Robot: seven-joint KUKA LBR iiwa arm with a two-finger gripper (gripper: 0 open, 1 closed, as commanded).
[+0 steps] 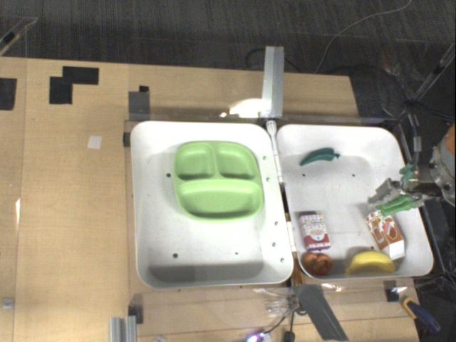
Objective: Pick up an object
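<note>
Camera view, gripper: I had the gripper low over the right bin, near its right wall, reaching in from the right. Its green-tipped fingers pointed left, and I read them as spread apart with nothing between them.

Camera view, nearest object: the small red-and-white carton lay just beside the gripper, toward the near edge of the bin and a little to the right of the fingertips. Its long axis ran at a slant, from upper left to lower right.

Camera view, key relation: the carton sat below the fingers in the picture, apart from them as far as I could judge, so I reckoned the coming move would be a short shift toward the near edge and then down, with the fingers set across the carton's narrow width.

Camera view, other candidates: the banana lay just beyond the carton by the near wall; the red box and the apple sat to the left; the green pepper was well apart at the far side.

Camera view, left bin: it held a green divided plate.

Camera view, table: bare wood beside the bins.
</note>
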